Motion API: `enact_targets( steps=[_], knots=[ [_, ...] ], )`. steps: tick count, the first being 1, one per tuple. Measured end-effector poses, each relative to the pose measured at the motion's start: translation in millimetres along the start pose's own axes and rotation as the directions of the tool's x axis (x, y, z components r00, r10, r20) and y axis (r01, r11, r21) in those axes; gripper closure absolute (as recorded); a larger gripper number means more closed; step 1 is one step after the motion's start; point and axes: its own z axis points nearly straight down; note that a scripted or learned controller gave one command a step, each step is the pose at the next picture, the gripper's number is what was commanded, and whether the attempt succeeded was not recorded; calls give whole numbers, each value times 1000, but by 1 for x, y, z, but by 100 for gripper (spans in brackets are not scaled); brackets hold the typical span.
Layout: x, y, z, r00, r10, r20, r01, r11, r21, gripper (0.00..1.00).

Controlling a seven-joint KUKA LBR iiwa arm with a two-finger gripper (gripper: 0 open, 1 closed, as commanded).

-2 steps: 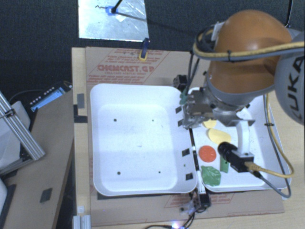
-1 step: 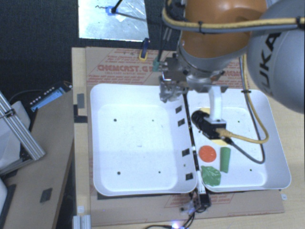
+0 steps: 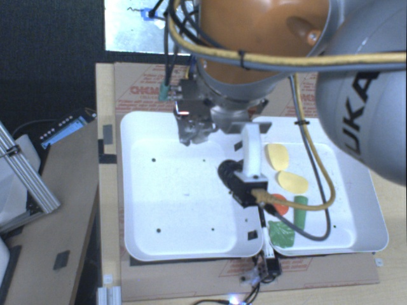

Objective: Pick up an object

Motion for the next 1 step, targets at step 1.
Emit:
enact_targets(
  steps=[1],
  knots=[
    [-5, 3, -98, 1000, 9, 0, -9, 1000, -7, 100]
  ],
)
